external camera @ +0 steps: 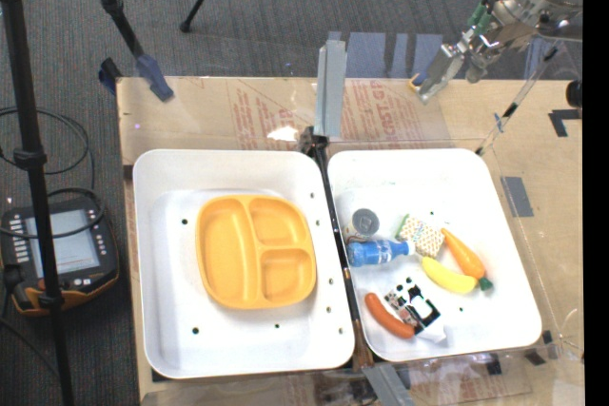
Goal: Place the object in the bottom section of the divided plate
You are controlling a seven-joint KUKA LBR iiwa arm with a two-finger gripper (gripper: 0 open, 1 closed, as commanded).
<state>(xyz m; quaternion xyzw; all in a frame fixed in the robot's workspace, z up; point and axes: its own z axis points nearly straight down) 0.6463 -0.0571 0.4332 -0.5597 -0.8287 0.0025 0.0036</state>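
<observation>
Our hand (pixel 433 81) hangs high over the table's (pixel 228 114) far edge, beyond the right bin (pixel 495 204); we cannot tell how far it is open, and we see nothing in it. Below and nearer the camera, that bin holds a blue bottle (pixel 378 252), a round grey can (pixel 364 222), a carrot (pixel 465 255), a banana (pixel 447 276), a sausage (pixel 389 316) and a black-and-white package (pixel 416 301). Farther left, the left bin (pixel 162 195) carries the yellow divided plate (pixel 255 251), its sections bare.

Smooth, seemingly plastic yellow plate (pixel 255 250); glossy white bins (pixel 152 204); bare wooden bench (pixel 238 109).
</observation>
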